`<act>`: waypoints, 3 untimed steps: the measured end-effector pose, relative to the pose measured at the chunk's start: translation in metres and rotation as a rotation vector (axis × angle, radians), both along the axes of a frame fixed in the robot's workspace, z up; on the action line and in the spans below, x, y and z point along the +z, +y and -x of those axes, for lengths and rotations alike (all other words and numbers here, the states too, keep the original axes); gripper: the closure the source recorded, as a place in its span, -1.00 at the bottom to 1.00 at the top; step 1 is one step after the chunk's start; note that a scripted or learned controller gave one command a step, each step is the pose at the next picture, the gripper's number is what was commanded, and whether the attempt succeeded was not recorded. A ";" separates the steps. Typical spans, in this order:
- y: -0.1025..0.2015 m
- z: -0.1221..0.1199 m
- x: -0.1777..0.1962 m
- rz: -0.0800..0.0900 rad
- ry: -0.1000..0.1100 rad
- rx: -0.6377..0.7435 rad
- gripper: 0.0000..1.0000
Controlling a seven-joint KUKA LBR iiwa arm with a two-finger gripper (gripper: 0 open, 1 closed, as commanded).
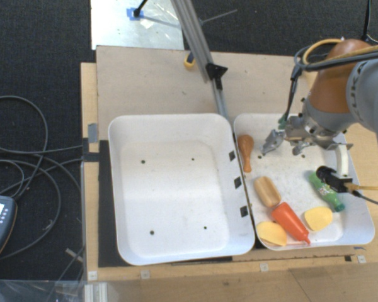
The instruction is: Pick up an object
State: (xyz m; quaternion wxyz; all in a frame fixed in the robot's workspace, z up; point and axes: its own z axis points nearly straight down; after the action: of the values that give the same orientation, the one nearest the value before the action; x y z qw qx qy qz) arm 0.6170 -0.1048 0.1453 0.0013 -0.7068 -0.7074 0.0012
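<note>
Brown bench (151,80) | two white bins (170,187) | black carpet (38,43)

Landmark: right bin (365,231)
Left of it: left bin (123,131), touching
In it: drumstick (246,151), bread roll (267,191), carrot (290,221), bottle (326,190)

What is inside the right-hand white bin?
The right bin holds a drumstick-shaped piece, a tan bread roll, an orange carrot, two yellow pieces and a green item. The arm covers the bin's far corner, so anything there is hidden.
</note>
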 end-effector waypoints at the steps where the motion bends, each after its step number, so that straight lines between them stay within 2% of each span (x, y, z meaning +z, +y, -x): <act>1: 0.000 0.001 -0.052 -0.001 0.001 0.000 -1.00; 2: 0.000 -0.001 -0.038 0.000 -0.005 -0.001 1.00; 3: -0.004 -0.001 0.026 0.002 -0.012 0.001 1.00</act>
State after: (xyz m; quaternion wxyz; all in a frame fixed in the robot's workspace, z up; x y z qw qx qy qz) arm 0.6176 -0.1086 0.1708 -0.0034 -0.7066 -0.7076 -0.0024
